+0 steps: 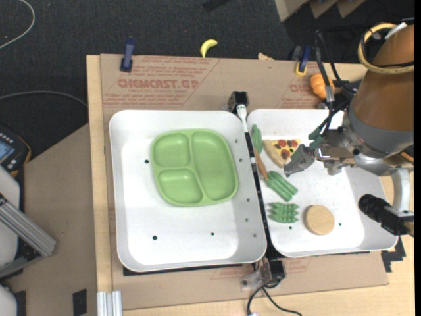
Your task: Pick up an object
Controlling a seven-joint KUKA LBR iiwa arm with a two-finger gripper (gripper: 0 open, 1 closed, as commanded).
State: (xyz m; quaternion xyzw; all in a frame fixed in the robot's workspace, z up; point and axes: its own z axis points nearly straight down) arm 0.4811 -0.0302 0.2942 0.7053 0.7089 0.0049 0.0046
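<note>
My hand (295, 162), fingers slightly spread and pinching nothing, hangs right of centre; the pizza slice (281, 149) lies just up-left, touching.

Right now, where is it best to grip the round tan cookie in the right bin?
Probably grip the cookie across its round edge, coming straight down from above: it lies flat with bare floor of the right bin around it, and the pea pod lies just beside.

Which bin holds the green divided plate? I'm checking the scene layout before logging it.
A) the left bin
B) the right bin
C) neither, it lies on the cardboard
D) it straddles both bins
A: the green divided plate lies flat inside the left bin, while the right bin holds the toy food.
</note>
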